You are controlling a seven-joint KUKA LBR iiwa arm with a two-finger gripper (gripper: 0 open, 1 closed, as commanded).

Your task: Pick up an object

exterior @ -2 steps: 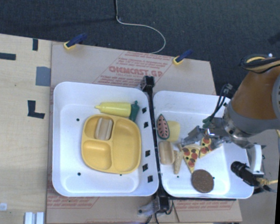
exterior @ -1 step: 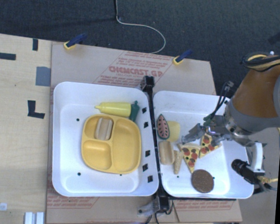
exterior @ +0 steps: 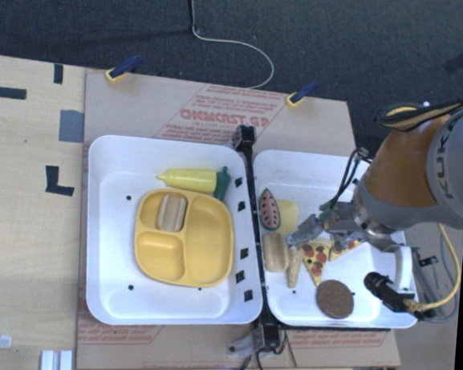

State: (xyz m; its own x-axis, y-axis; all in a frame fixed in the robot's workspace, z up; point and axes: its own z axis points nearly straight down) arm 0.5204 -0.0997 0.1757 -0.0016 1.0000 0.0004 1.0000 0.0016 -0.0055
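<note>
My gripper (exterior: 321, 238) hangs in the right bin (exterior: 313, 170), open, with nothing held between its fingers. It sits just above the top end of a pizza slice (exterior: 316, 264). Left of it lie a bread roll (exterior: 275, 252) and a thin tan stick (exterior: 293, 268). A watermelon slice (exterior: 269, 210) and a yellow block (exterior: 286, 215) lie further back on the left. A round brown cookie (exterior: 335, 298) rests near the bin's front edge. The arm's wrist hides part of the bin's right half.
The left bin (exterior: 108, 210) holds a yellow divided plate (exterior: 198, 246) with a small beige piece (exterior: 171, 212) in one compartment, and a yellow bottle with a green cap (exterior: 192, 180) behind it. A black divider (exterior: 249, 214) runs between the bins.
</note>
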